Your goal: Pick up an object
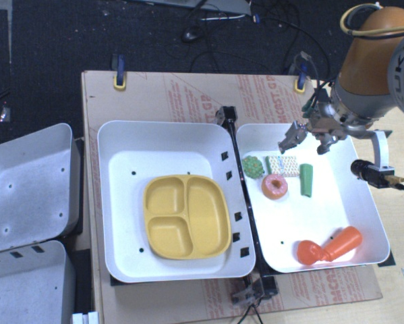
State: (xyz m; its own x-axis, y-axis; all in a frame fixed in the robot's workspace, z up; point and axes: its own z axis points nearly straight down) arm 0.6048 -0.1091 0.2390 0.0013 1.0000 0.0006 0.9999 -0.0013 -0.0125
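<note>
Two bins: white, side by side on the counter [161,93].
Left bin [121,181]: holds a yellow divided plate [187,217].
Right bin [353,208]: green ball [253,167], patterned white block [283,165], pink ring [275,187], green bar [306,180] at the far end; orange bottle [328,246] near.
Hand [308,138]: over the right bin's far edge, fingers spread apart, gripping nothing.

Bright even light, soft shadows, grainy
</note>
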